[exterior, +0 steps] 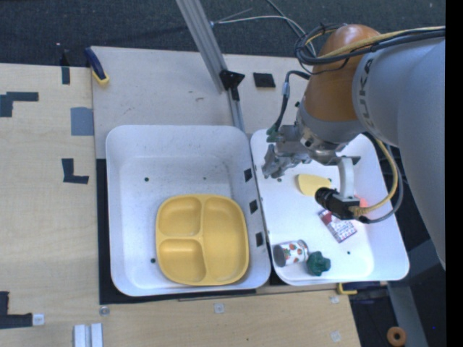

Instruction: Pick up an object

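No thing shows held in the pincer [275, 163]; it hangs low over the far left corner of the right bin [380, 255], close to the wall that bin shares with its neighbour. Whether the pincer is wide or narrow cannot be told from this slant.

The loose things nearest the pincer all lie in that same bin. A small yellow piece [311, 185] lies just beside the pincer, to its right in the view and a little nearer the camera, apart from it. Further from the pincer the same way lies a flat patterned packet [341, 229], red and white. Toward the bin's near edge, well apart from the pincer, a white can [290, 252] with red marks lies on its side, with a dark green lump [318, 264] touching or nearly touching its right end.

Across the shared wall from the pincer, the left bin [145, 161] holds a yellow divided plate [202, 238], lying flat in its near half.

The grey arm [405, 85] with its orange band comes in above the pincer from the right. Both bins rest on the pale counter [155, 85].
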You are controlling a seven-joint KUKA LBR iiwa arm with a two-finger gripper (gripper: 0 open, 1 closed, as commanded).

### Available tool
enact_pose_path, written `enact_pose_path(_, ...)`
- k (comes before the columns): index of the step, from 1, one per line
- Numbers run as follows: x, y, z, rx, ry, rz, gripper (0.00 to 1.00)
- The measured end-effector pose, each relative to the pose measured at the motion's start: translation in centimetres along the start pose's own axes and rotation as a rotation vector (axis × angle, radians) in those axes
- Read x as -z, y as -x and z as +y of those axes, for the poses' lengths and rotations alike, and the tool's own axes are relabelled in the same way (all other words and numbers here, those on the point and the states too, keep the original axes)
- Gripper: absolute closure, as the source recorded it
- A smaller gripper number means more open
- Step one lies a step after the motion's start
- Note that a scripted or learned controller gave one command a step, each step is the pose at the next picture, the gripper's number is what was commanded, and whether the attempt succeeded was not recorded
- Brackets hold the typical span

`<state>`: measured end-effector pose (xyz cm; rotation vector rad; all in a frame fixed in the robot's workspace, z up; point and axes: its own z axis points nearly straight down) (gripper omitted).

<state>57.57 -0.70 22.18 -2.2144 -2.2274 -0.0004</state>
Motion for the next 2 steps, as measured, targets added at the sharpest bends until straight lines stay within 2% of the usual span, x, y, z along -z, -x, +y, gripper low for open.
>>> enact_pose_path(2,0.9,-9.7,4.9,-0.001,0.001,0.0,1.0)
